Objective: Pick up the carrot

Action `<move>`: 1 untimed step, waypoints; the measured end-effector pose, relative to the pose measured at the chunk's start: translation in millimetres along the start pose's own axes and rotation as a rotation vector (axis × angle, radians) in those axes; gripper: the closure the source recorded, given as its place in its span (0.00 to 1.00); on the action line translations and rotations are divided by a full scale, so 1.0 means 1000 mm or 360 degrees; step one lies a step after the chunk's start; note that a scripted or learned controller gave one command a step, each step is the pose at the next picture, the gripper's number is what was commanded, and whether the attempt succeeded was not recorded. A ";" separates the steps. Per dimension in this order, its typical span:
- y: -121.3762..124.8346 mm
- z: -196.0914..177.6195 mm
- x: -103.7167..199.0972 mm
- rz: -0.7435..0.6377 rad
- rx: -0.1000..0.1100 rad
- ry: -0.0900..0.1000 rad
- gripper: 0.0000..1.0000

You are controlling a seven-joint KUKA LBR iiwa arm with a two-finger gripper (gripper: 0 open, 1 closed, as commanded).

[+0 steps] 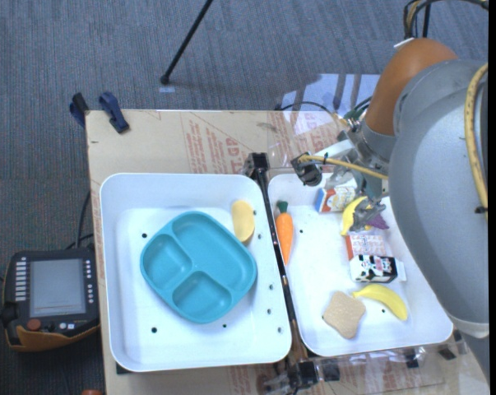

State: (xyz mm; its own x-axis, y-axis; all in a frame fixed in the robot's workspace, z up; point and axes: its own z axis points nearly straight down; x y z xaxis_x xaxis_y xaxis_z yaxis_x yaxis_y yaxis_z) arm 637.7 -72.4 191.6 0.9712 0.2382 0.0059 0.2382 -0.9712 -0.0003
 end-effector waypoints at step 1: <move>0.010 0.107 -0.088 0.0009 0.0012 -0.0026 0.00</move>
State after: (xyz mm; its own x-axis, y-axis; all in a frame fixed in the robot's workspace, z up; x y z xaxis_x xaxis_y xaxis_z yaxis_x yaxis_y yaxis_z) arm 555.4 -103.3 84.5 0.9725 0.2326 -0.0102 0.2325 -0.9726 -0.0081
